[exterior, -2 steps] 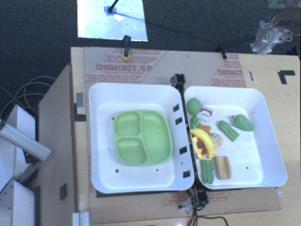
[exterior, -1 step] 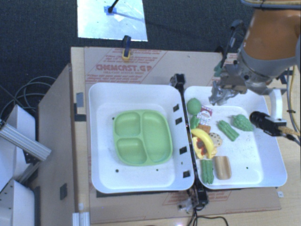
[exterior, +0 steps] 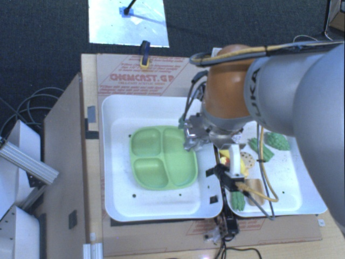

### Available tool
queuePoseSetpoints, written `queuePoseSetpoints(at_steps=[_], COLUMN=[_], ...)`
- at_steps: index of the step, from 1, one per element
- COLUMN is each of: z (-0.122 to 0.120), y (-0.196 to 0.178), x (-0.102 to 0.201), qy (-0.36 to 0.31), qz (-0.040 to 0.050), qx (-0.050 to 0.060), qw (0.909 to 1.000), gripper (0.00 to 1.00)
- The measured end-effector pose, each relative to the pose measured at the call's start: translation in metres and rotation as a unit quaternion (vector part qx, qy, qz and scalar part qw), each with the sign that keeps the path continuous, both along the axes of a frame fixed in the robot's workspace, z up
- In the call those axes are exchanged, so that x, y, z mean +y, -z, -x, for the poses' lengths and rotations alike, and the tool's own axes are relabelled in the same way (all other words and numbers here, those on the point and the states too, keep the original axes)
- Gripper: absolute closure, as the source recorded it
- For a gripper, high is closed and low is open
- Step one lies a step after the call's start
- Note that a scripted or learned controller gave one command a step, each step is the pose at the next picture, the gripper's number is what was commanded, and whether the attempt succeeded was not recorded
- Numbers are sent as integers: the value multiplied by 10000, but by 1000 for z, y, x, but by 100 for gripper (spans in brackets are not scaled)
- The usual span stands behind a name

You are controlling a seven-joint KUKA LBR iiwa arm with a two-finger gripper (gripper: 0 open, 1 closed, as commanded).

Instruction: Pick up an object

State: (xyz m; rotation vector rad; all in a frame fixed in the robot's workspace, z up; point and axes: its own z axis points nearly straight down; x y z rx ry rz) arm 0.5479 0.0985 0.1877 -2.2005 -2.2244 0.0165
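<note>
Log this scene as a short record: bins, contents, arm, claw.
left bin: holds a green divided plate, three compartments
right bin: several small items, among them a bumpy green piece
arm: reaches in from the right, above the bins' shared wall
claw: at the plate's right rim; contact unclear

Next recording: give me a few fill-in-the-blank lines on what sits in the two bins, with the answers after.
The left bin holds one plate coloured ____.
The plate is split into ____ compartments.
The bumpy green toy lies in the ____ bin.
The band on the arm is ____.
Missing words: green; three; right; orange.
</note>
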Motion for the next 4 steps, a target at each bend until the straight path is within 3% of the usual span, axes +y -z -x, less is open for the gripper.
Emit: queuePoseSetpoints(at_steps=[1,2,3,4], z=[-4,-125,-122,-74], y=[-9,35,-39,-220], x=[-5,16,89,124], qy=[53,24,-1,7], qz=[5,4,-20,-41], qx=[-83,-125,-130,-183], qw=[10000,9999,9999,9998], gripper=[0,0,0,0])
